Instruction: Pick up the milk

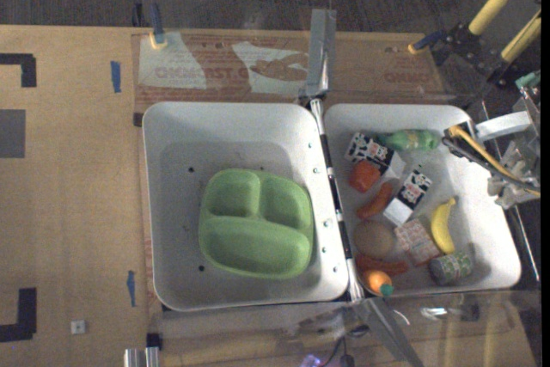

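the milk carton is seen lying tilted in the middle of the right bin, between a carrot and a banana. the gripper is placed up-right of it, apart, above the bin's rim; grip state cannot be told.

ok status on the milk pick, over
Gripper at right bin's far right edge, holding nothing. Milk carton lying mid-bin, untouched; a second carton near the green bottle. Banana and carrot crowd the milk.
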You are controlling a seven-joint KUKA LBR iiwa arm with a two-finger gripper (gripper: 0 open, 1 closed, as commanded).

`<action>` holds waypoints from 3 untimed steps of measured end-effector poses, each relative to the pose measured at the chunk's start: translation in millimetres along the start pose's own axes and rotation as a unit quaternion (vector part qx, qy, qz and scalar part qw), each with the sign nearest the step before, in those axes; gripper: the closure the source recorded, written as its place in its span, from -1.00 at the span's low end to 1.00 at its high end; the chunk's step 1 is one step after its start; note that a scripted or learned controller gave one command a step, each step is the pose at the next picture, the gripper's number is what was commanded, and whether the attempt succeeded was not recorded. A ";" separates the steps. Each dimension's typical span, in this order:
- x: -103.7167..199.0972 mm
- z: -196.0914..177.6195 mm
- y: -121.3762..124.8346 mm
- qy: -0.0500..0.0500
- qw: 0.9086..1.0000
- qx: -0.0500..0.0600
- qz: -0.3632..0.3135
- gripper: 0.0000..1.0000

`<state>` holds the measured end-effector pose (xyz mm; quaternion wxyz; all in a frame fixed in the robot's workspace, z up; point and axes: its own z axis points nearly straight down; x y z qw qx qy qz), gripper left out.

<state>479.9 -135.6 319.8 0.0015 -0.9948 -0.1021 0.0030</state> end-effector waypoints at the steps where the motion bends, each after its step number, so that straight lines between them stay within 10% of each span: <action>1: 0.9 -8.7 -0.3 -0.002 1.000 0.000 -0.001 1.00; 2: -9.0 58.9 41.6 0.000 1.000 0.000 0.002 1.00; 3: -8.5 50.5 41.5 -0.001 1.000 0.000 0.002 1.00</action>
